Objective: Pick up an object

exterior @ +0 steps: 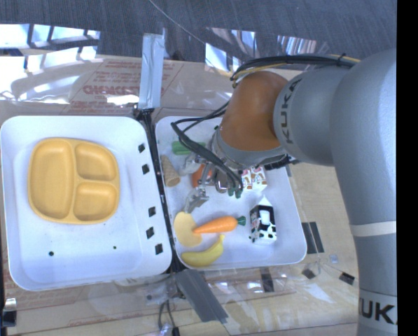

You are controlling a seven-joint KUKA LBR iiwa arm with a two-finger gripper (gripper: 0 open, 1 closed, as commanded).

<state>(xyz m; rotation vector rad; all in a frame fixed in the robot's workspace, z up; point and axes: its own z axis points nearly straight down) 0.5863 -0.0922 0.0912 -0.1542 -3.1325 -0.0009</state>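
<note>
1. Reach step: gripper is low in the right bin among the far clutter; jaws' state cannot be told.
2. Carrot lies just nearer, untouched — next move needs alignment over one object before closing.

A lab test bench, by the look of things around me: two shallow moulded bins, the left bin and the right bin, sit taped down on cardboard with grey tape. Toy food fills them, a plastic carrot and banana. Cables loop over my arm.
</note>
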